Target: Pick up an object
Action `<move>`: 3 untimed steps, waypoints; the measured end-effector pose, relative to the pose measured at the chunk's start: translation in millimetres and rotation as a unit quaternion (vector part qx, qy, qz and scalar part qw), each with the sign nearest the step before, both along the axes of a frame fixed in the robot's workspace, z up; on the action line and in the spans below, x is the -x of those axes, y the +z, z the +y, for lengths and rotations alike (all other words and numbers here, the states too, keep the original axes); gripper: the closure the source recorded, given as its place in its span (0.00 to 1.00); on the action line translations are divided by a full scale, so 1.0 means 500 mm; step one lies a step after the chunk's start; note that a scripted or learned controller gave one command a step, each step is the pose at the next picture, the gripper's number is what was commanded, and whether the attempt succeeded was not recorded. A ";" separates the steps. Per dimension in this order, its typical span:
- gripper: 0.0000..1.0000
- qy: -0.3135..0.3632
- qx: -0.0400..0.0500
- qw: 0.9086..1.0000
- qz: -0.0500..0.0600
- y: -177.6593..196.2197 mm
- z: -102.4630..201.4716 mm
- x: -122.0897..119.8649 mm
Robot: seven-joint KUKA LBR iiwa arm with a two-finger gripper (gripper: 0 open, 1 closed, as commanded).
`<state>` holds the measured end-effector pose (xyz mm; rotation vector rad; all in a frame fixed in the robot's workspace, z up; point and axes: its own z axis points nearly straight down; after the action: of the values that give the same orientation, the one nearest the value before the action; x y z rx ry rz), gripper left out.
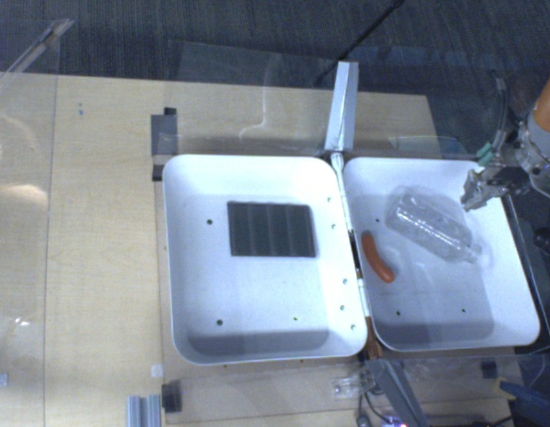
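Pale wood bench [88,265], clear ribbed plastic bottle [432,227]

- The arm [544,123] is cut off by the picture edge, beside the right bin [515,327].
- The gripper [485,185] is too small to tell its state.
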<state>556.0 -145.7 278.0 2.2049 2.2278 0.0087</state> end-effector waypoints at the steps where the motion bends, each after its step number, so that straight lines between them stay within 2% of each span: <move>1: 0.00 0.000 0.000 1.000 0.000 0.000 0.000 0.000; 2: 0.00 -0.006 0.003 1.000 -0.017 -0.277 0.083 -0.109; 3: 0.00 -0.076 -0.001 0.997 0.000 -0.065 0.101 -0.040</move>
<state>575.8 -95.0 245.4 2.3680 2.0554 0.0084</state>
